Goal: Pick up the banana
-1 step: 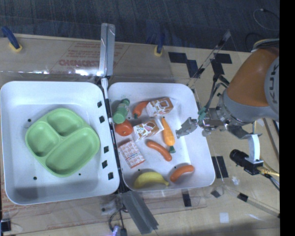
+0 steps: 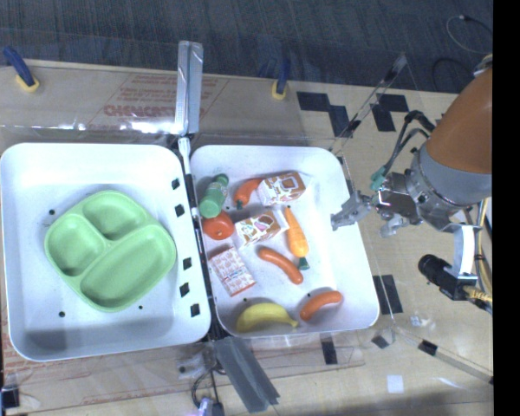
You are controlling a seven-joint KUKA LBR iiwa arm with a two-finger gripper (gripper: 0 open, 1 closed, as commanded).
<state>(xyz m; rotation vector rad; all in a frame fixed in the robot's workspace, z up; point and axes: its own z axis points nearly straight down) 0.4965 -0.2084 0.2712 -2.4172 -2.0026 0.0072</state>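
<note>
The yellow banana [image 2: 264, 316] lies on its side at the front edge of the right bin [image 2: 357, 271], between a red snack packet [image 2: 232, 272] and an orange-red sausage [image 2: 321, 302]. My gripper [image 2: 347, 215] hangs over the right rim of that bin, up and to the right of the banana and well apart from it. The grey wrist and the orange band of the arm reach in behind it from the right. Nothing of the bin's contents shows at the gripper.
The right bin also holds a green bottle [image 2: 213, 195], a tomato [image 2: 217, 226], two small cartons [image 2: 282, 187], a carrot [image 2: 295, 232] and a second sausage [image 2: 280, 264]. The left bin [image 2: 17, 302] holds a green divided plate [image 2: 110, 248].
</note>
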